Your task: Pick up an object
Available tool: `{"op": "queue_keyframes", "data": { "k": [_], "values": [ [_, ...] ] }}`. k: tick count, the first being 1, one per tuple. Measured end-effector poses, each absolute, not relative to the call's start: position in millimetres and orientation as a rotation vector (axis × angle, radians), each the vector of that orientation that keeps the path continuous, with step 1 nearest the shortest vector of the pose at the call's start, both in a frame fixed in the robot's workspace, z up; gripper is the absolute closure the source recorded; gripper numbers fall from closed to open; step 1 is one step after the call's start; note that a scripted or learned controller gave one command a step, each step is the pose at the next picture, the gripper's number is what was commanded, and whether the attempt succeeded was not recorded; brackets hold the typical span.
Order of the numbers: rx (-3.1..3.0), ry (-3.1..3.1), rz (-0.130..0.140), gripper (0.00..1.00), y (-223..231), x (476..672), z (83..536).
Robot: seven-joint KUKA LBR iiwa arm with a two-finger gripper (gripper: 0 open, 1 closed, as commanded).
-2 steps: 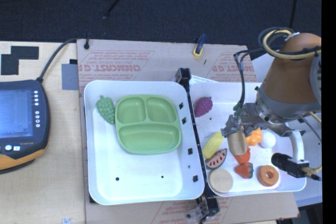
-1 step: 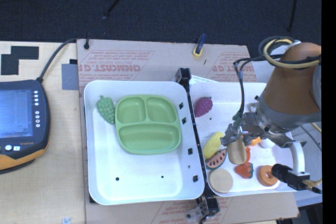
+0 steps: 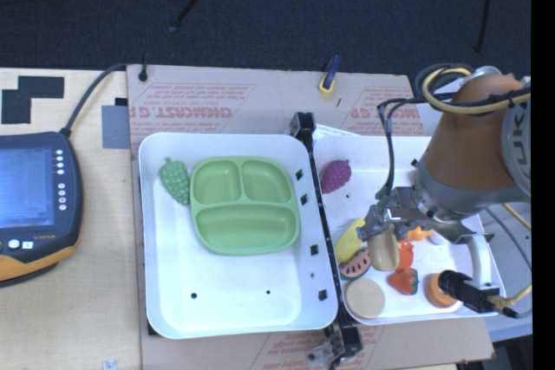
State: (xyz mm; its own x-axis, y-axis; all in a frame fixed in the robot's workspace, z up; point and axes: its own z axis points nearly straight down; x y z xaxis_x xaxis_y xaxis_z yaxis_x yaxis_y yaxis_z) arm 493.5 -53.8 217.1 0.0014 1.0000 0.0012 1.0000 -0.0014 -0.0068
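Where the arm reaches in at the right of the frame, the gripper (image 3: 388, 231) hangs low over the right bin (image 3: 368, 153), directly above a brown toy (image 3: 382, 253) lying beside a yellow piece (image 3: 349, 240) and a red piece (image 3: 403, 280). Whether its jaws are apart or closed on anything, I cannot tell.

The cardboard sheet (image 3: 227, 104) under the bins carries red print, seen upside down beyond the left bin; its letters are too blurred to read surely. Similar red print shows at the near edge, also unreadable. The pendant (image 3: 35, 199) screen shows no legible text.
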Motion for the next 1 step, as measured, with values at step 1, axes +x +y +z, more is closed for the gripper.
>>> {"op": "queue_keyframes", "data": {
  "k": [1],
  "values": [
    [-2.223,-2.218,0.002,1.0,-59.9,488.4,236.0]
  ]
}}
